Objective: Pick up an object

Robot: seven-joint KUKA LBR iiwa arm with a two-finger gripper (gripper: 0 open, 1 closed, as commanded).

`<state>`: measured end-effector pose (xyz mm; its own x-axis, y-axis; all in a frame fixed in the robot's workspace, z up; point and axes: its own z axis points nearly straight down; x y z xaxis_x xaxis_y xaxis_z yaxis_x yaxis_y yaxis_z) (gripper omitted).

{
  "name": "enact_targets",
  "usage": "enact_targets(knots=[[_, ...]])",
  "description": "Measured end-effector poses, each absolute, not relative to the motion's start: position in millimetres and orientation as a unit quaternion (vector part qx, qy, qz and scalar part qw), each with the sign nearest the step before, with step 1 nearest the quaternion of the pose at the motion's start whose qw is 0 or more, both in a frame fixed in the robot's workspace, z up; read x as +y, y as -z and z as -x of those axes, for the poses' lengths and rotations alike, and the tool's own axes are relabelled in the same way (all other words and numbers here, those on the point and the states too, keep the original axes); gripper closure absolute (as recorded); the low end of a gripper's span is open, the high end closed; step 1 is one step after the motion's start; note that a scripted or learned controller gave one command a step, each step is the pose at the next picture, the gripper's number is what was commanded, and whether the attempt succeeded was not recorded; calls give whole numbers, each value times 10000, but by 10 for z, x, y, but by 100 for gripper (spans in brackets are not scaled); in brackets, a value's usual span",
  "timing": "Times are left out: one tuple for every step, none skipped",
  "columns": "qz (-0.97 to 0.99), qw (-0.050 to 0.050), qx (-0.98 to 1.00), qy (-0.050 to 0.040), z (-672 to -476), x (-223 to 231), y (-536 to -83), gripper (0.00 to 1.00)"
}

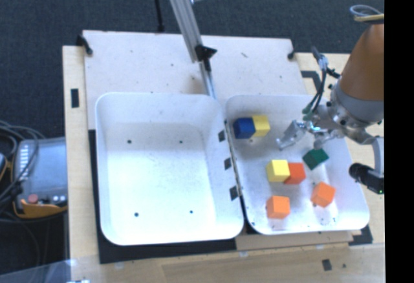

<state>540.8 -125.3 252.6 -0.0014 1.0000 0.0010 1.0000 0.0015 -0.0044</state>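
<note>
In the right bin [362, 217], the gripper [309, 133] hangs with jaws apart and nothing between them, just far-left of the green block [315, 158]. 6 blocks lie here; the green 1 is nearest, so centre over it before descending, avoiding the red block [296, 174]

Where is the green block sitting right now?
The green block lies in the right bin, toward its right side, just below the gripper and up-right of the touching yellow block and red block.

arm: reaching in from right | hand [309, 139]: lowered (wrist orange-banded)
</note>
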Motion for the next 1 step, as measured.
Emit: enact_targets(knots=[[7075, -6, -7067, 3, -5416, -1257, -2551, 0]])
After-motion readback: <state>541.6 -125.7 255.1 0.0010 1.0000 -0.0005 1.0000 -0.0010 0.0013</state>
